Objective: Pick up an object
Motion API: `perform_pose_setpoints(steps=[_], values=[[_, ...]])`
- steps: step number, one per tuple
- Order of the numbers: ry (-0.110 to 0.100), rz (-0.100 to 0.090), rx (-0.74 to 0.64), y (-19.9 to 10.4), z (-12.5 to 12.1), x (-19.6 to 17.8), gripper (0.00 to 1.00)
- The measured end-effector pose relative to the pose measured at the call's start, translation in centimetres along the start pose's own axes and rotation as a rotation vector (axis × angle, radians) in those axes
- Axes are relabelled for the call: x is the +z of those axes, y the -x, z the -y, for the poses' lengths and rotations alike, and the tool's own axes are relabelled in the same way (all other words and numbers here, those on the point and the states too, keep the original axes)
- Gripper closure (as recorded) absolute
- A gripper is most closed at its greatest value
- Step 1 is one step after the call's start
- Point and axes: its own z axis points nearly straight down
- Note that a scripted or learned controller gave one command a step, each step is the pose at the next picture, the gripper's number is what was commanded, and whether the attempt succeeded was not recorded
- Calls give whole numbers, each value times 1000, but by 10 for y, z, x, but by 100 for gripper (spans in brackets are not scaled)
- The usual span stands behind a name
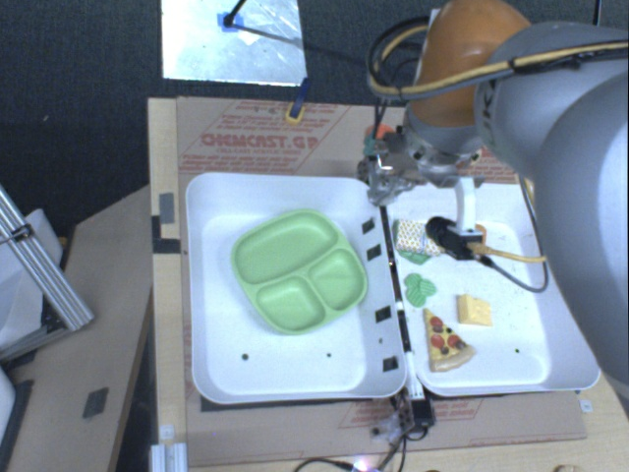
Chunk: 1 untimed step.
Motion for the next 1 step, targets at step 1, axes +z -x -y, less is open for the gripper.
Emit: perform_pose_setpoints(steps=[1], values=[[-2, 1, 1, -47, 2, 4, 100]])
